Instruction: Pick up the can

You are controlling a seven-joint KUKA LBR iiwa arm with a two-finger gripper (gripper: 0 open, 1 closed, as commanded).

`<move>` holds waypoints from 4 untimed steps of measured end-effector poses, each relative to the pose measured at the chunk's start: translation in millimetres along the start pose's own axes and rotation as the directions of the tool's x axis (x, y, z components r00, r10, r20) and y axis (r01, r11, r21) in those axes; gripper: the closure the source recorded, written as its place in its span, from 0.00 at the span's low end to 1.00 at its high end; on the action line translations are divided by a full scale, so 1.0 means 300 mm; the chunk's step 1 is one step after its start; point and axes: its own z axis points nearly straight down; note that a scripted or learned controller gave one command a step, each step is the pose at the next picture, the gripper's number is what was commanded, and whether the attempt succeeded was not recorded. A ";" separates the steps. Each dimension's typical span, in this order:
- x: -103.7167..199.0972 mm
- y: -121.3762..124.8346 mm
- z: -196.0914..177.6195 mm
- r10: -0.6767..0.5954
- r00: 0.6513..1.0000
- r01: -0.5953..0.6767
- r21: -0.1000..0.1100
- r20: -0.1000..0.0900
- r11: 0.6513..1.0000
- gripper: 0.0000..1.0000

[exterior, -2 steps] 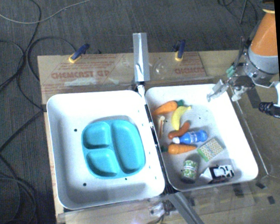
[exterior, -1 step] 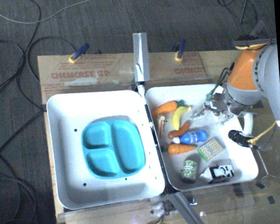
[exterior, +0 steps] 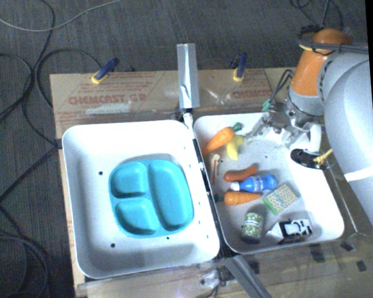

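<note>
Worktop [exterior: 73,102]: board carrying two white bins side by side, blue clamps at its 12 o'clock edge, presumably pinning it so the bins keep station under the camera.
Arm [exterior: 354,119]: grey, orange band above the wrist; enters from 3 o'clock and hangs over the right bin's 1 o'clock corner, well apart from the can, so the bin floor is open to view.
Left bin [exterior: 84,153]: holds a blue divided tray [exterior: 153,196] at its centre; looks like a drop-off spot, not involved in the pick itself.
Right bin [exterior: 334,223]: all loose items lie here, within the arm's reach.
End effector [exterior: 280,126]: near the bin's 1 o'clock rim, above the clutter; finger detail too small and blurred, so whether released or clenched, cannot tell. Nothing seen between its fingers.
Clutter: carrot [exterior: 219,138] at 10 o'clock, blue bottle [exterior: 257,184] mid-bin, black-and-white box [exterior: 297,228] at 5 o'clock.
Can [exterior: 252,225]: greenish, at the bin's 6 o'clock, apparently lying tilted, just beside a patterned packet [exterior: 280,199]. Not yet picked.
</note>
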 end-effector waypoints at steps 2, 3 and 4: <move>-0.016 -0.070 -0.050 0.010 1.000 -0.010 -0.029 0.010 1.000 0.00; -0.042 -0.114 -0.049 0.031 1.000 -0.031 -0.029 0.003 0.999 0.00; -0.071 -0.188 -0.072 0.087 0.996 -0.087 -0.027 0.000 0.996 0.00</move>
